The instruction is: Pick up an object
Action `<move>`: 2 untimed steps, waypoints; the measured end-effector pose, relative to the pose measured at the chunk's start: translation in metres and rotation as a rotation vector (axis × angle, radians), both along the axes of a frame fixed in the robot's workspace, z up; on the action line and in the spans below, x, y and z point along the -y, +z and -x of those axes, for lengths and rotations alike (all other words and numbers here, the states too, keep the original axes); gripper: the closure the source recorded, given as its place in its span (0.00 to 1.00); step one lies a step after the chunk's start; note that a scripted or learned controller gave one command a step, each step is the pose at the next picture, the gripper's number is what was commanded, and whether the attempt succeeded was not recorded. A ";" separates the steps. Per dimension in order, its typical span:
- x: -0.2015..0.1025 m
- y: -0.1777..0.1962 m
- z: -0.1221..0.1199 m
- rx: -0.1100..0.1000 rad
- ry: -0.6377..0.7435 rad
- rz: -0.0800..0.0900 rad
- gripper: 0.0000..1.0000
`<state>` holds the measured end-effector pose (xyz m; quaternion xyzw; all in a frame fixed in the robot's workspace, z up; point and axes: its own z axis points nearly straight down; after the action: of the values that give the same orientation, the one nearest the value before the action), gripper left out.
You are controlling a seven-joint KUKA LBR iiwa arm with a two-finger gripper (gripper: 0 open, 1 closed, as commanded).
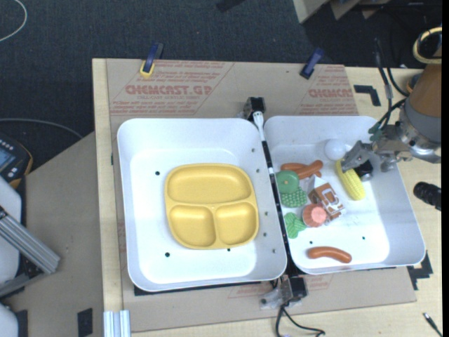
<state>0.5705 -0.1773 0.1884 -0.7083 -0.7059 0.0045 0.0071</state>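
Yellow corn cob [351, 180] lies beside the jaws [362, 161].

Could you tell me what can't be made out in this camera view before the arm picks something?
- Tool: dark and small above the yellow corn; whether it is open or shut cannot be told.
- Arm: cut off by the right edge.
- Brown and white item in the right bin: too small to identify.
- Green pieces: crowded together, shapes unclear.

Colours under my claw

Yellow tray [210, 204] in the white left bin [133, 188]; yellow corn [351, 181], orange sausage [330, 254], green pieces [287, 182] in the white right bin [393, 216].
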 end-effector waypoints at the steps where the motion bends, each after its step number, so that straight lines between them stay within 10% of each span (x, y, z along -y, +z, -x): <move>1: 0.000 0.008 -0.003 0.015 0.003 0.003 0.00; 2: -0.008 -0.047 -0.010 0.009 0.006 0.001 0.00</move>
<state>0.5806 -0.1695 0.1413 -0.7063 -0.7079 0.0015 0.0033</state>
